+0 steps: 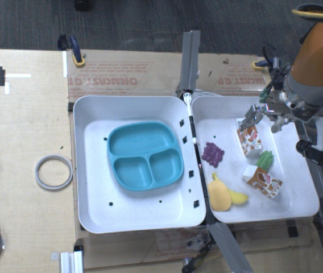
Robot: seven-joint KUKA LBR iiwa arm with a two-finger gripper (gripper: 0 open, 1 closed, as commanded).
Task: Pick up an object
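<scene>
1. The tool [251, 118] hangs over the right bin [298, 209], near its far edge, right above a small printed carton [250, 139]. Can't tell how its fingers are set.
2. That carton stands near the bin's far edge, nothing gripping it as far as I can see.
3. Also in the right bin: purple grapes [212, 153], a yellow toy [223, 195], a green piece [265, 160], another carton [264, 182].
4. The left bin [87, 169] has a blue divided plate [145, 155].
5. A tape ring [54, 172] sits on the tabletop [19, 124], near its left edge.
</scene>
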